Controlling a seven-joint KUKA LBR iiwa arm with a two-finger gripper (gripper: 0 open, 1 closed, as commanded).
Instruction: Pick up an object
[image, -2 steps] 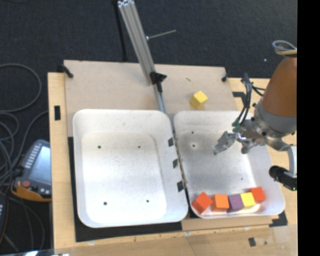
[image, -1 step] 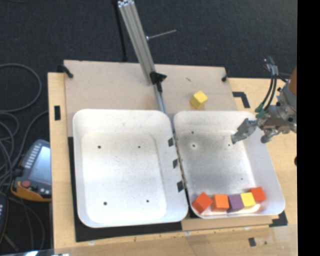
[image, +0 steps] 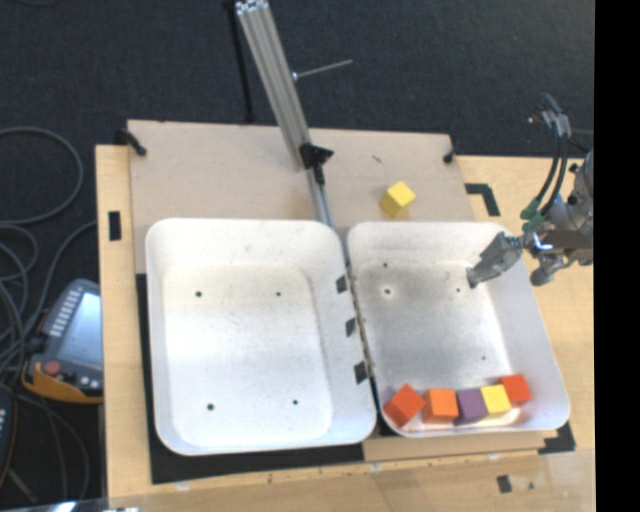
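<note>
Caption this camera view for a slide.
Gripper over right bin; five blocks along its near edge, yellow cube on the bench.

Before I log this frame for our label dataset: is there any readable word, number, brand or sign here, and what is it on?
None can be read.
The handheld pendant on the floor to the left of the bench has a screen and keys, all too small and blurred to read.
The blocks in the right bin and the yellow block on the board show plain faces, no marks.
</note>
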